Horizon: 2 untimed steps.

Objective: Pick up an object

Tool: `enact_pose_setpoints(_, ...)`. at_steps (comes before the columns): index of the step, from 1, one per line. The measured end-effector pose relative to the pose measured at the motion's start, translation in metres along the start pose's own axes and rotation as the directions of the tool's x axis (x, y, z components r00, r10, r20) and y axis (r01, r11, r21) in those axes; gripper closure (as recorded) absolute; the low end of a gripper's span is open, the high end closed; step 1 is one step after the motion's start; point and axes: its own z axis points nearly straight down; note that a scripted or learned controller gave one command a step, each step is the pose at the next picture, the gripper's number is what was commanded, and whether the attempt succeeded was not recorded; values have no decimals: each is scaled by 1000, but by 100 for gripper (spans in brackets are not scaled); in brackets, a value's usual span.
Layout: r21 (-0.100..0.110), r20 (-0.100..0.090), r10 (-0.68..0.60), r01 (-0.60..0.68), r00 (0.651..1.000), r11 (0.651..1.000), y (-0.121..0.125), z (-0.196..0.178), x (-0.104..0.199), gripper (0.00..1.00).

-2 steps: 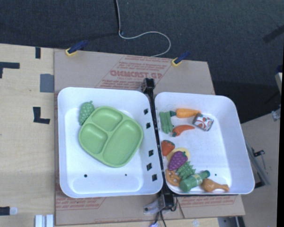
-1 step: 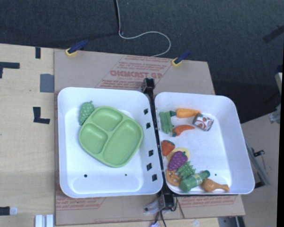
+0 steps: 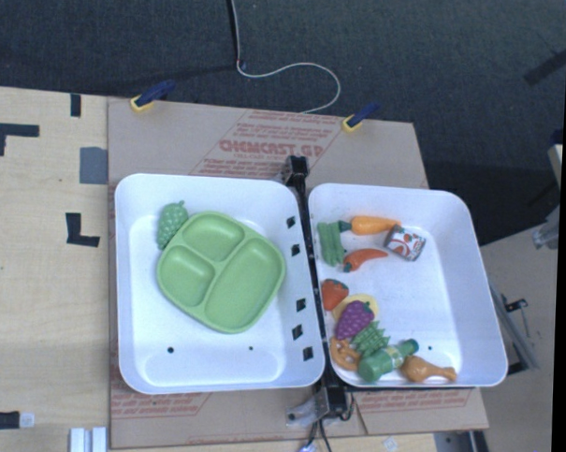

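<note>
The right bin (image 3: 448, 303) holds several toy foods along its left side. An orange carrot (image 3: 372, 224) lies at the top next to a small red and white can (image 3: 404, 243). Below them are a green pod (image 3: 329, 241) and an orange-red pepper (image 3: 364, 259). Further down sit a red fruit (image 3: 333, 293), purple grapes (image 3: 352, 319), a green leafy piece (image 3: 370, 338), a green vegetable (image 3: 385, 362) and a tan gourd (image 3: 428, 372). In the left bin (image 3: 137, 345) a green divided plate (image 3: 220, 274) rests beside a green grape bunch (image 3: 171, 223).
Both bins stand on a cardboard sheet (image 3: 268, 145) held by a yellow clamp (image 3: 153, 95) and a blue clamp (image 3: 360, 116). A white cable (image 3: 280, 72) loops over the dark floor behind. Black clips (image 3: 303, 296) join the bins along the middle.
</note>
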Motion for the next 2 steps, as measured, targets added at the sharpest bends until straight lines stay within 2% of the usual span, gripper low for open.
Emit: enact_pose_setpoints(2,0,0,0,0,1000,1000,0,8,0,100)
